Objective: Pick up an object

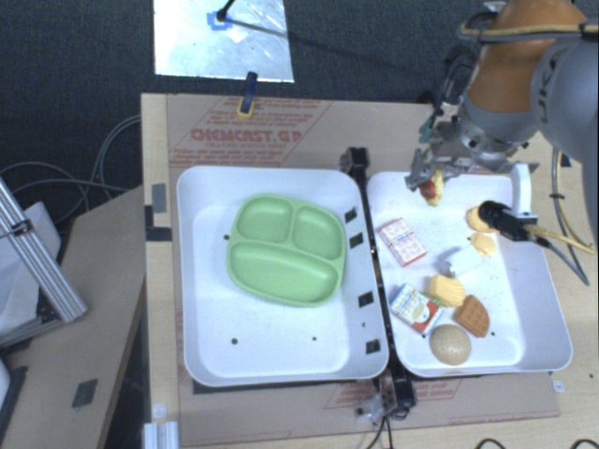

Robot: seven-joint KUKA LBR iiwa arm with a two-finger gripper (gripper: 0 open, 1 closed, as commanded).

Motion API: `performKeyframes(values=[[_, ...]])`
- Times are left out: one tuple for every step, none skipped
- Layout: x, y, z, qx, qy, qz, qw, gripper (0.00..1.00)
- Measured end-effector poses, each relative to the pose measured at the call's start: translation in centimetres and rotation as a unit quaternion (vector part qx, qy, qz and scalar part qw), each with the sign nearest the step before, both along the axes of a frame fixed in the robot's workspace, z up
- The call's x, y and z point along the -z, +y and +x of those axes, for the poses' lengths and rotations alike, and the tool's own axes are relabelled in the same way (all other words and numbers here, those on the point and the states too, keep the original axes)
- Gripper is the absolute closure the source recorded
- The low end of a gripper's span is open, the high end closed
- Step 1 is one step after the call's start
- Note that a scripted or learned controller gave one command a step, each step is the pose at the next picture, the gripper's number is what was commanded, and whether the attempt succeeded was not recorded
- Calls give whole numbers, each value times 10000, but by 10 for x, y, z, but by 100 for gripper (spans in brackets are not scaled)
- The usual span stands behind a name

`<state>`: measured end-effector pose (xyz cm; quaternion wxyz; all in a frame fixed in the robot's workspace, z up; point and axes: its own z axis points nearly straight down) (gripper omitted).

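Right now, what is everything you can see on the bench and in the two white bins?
White bins: 2, white, side by side on the bench.
Divided plate: 1, light green, three compartments, in the left bin.
Small carton: 1, white with red print, upper left of the right bin.
Snack packet: 1, white, red and blue, lower part of the right bin.
Toy corn: 1, yellow, beside the packet.
Toy waffle: 1, brown, right of the corn.
Round toy bread: 1, tan, near the front edge of the right bin.
Small red and yellow toy: 1, between the gripper's fingers.
Gripper: 1, dark, above the far edge of the right bin.
Arm: 1, grey and orange, from the right.
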<state>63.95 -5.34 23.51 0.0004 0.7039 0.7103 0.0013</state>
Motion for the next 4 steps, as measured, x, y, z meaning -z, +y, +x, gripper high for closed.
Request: performKeyframes(values=[[-6,54,2,2,5,1,10000,100],[-8,103,10,16,-2,-3,10000,100],[3,148,20,6,-3,-1,10000,100],[21,144,11,38,7,-8,10000,100]])
